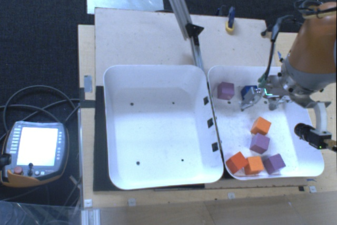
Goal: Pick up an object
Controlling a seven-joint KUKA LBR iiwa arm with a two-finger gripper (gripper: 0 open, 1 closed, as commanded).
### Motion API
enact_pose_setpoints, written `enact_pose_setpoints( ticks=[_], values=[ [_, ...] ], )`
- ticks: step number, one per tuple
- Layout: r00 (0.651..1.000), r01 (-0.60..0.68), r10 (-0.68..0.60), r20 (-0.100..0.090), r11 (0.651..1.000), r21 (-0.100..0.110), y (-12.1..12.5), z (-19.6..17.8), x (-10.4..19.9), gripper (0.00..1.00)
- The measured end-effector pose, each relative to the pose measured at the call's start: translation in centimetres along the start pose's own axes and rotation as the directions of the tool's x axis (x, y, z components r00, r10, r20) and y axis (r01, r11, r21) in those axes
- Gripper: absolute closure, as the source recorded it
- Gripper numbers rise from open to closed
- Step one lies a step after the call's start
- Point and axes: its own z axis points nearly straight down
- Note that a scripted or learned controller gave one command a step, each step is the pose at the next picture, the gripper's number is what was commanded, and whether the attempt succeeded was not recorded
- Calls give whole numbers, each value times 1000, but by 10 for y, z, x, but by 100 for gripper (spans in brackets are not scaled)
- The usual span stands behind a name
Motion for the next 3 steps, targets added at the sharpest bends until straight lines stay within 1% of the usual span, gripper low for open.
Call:
enact_pose_setpoints(
  ticks=[1, 2, 3],
  values=[
    [1000, -2, 2, 0, 1000, -4, 1, -2, 0, 0],
    [1000, -2, 2, 0, 1000, 2, 0, 57, 9, 0],
    [1000, -3, 3, 0, 1000, 2, 2, 105, -1, 0]
  ],
)
